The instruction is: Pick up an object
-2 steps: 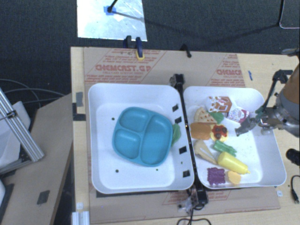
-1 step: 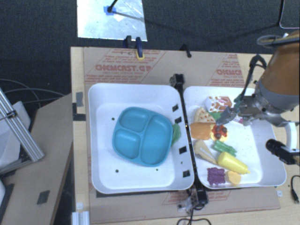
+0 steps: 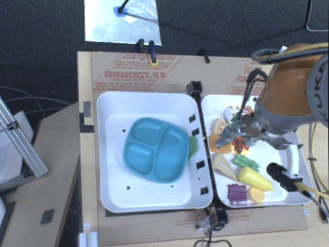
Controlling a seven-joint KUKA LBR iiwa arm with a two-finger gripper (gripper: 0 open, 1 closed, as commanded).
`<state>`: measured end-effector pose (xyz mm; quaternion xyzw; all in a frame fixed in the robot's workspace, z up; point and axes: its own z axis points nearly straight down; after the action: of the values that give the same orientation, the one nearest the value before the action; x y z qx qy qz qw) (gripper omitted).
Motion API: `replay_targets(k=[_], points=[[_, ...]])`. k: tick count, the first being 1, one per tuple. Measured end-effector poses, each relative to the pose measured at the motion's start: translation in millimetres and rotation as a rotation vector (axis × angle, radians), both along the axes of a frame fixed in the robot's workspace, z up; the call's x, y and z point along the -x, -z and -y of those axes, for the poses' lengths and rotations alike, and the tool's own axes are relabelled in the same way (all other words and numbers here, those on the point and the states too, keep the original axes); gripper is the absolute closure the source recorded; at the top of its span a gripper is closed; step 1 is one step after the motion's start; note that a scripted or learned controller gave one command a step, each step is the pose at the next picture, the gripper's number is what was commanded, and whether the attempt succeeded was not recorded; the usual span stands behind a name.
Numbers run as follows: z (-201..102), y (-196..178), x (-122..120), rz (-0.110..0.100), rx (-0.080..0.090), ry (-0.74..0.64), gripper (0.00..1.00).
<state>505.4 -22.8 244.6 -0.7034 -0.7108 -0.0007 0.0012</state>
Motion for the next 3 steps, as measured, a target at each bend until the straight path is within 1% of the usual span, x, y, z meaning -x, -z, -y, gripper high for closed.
replay_targets(k=[1,2,3], points=[[-54,-47,4,0.007,0.000,-0.001,0.00],[-51,-56,4,0.006,0.001,0.002,1.00],[-79,-35,19,0.000,0.001,0.003,1.00]])
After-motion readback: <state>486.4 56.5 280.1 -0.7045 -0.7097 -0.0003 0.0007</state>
